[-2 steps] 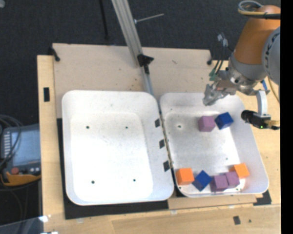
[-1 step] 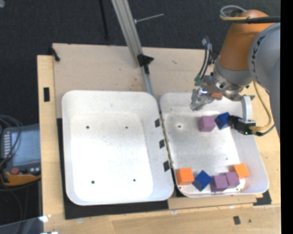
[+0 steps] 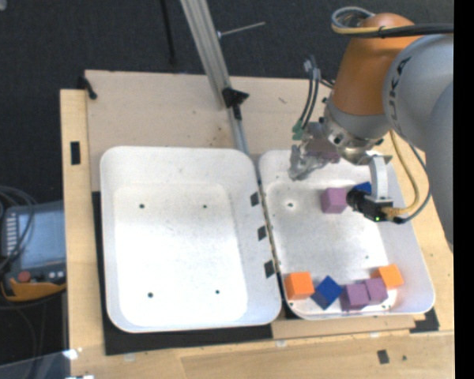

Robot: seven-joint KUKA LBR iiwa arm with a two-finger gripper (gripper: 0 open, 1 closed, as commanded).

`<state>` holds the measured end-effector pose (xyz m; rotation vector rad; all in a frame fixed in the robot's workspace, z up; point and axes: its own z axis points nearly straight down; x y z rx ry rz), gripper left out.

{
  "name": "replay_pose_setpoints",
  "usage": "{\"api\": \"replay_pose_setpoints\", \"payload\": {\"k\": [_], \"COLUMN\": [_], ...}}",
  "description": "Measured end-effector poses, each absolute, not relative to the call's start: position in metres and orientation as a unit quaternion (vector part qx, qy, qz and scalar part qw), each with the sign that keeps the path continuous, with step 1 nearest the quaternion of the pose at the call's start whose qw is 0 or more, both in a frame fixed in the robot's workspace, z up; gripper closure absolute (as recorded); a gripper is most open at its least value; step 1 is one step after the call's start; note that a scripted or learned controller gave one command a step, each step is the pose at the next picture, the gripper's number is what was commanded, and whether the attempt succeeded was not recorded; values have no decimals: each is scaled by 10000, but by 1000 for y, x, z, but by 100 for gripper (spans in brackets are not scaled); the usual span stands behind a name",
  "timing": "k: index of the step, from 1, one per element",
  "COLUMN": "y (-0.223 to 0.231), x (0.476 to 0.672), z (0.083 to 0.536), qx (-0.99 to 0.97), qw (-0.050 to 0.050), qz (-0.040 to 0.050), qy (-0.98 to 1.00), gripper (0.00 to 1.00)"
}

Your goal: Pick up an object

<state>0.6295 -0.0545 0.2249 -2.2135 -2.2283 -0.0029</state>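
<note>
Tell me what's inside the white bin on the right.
The right white bin holds small blocks: one purple cube near the top, then along the bottom edge an orange cube, blue cube, two purple cubes and another orange block. The arm covers the upper right corner.

The floor of the right bin [image 3: 341, 247] lies open across its middle. A purple block [image 3: 333, 200] sits toward its far side. Its near edge is crowded by an orange block [image 3: 299, 284], a blue block [image 3: 328, 291], two purple blocks [image 3: 363, 294] and another orange block [image 3: 390, 275]. The far right corner is occupied by the arm [image 3: 379, 85]. The left bin [image 3: 178, 235] offers an unobstructed floor.
</note>
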Motion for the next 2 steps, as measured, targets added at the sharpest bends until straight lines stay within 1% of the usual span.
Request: {"api": "replay_pose_setpoints", "payload": {"k": [1,2], "y": [4,56], "x": [618,593], "z": [223,220], "qx": [-7047,-7047], "qw": [10,11], "qz": [-2,5], "qy": [-7095,-7095], "gripper": [100,100]}}
